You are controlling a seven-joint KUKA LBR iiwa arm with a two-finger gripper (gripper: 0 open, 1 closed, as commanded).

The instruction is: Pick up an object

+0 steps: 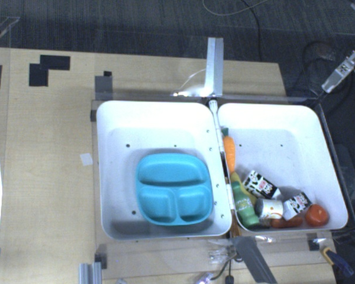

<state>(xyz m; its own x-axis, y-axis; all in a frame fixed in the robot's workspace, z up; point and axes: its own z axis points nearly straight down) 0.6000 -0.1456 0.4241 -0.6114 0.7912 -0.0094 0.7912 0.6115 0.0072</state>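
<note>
At the outset, nothing grasped: gripper well off the right bin, grip state impossible to tell; next, pick from the near-corner cluster, perhaps the carrot or tomato, then descend squarely.

You saw the arm at the far right edge of the scene. A slim, pale grey section slanted from the edge down toward the left and the near side. You could not tell whether this section was the gripper itself.
</note>
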